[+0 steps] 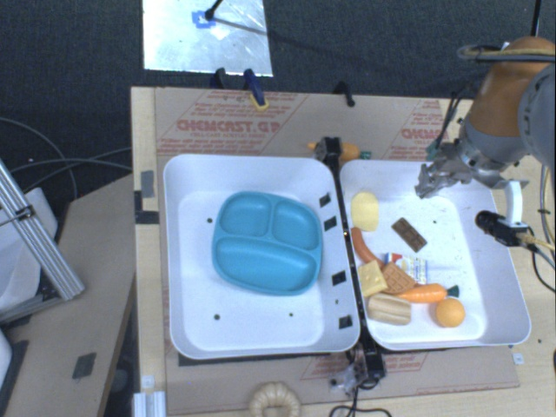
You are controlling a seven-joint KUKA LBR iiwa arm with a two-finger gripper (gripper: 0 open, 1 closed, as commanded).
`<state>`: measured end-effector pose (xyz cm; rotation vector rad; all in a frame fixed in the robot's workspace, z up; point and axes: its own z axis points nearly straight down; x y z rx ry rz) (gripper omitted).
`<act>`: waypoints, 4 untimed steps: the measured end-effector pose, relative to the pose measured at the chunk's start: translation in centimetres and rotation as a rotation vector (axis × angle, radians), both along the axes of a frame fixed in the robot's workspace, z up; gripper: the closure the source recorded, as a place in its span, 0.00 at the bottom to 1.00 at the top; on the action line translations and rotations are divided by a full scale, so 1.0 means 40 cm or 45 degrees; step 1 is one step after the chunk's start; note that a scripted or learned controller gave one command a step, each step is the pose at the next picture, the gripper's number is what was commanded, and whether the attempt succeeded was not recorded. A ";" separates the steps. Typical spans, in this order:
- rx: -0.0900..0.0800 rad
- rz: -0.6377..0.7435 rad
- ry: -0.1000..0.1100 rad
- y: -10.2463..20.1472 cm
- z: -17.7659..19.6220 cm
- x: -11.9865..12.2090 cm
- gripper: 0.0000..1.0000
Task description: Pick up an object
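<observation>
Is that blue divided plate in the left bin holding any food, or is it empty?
Empty. The blue divided plate shows bare compartments, and the toy food lies in the right bin instead.

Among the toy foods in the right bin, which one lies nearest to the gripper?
The brown chocolate bar, a dark flat rectangle lying alone below the gripper. The pale yellow piece lies farther left; the rest cluster at the bin's front.

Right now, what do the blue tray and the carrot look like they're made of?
Blue tray: probably moulded plastic, matte to satin; uniform colour, rounded compartment walls, soft highlights. Carrot: likely plastic toy food; even orange, smooth, slight sheen. Too small to rule out rubber or foam.
</observation>
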<state>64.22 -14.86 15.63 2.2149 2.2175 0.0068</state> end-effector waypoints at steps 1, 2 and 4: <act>0.000 0.000 -0.001 -0.021 0.150 -0.005 1.00; 0.002 0.003 0.005 -0.020 0.173 -0.002 1.00; 0.005 0.008 0.012 0.169 0.142 -0.190 1.00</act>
